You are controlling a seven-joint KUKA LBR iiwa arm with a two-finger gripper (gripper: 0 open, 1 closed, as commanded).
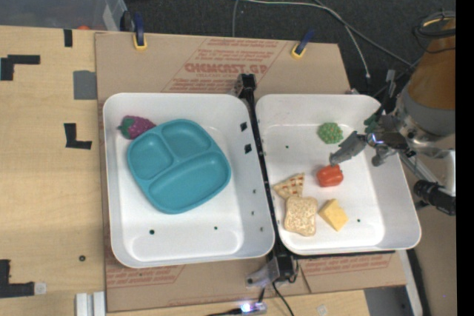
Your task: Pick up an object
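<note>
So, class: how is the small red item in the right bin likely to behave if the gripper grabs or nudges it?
The red item looks rounded and glossy, so it may slip or roll. It seems small and probably light. The gripper sits just above it, not holding it.

You look down at a slant from one fixed camera above the bench (44, 85), both white bins (185, 248) side by side mid-frame, the arm (433, 85) entering from the right.

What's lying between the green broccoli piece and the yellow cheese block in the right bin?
The red pepper, seen in the camera view, sits between the broccoli and the cheese.
</note>
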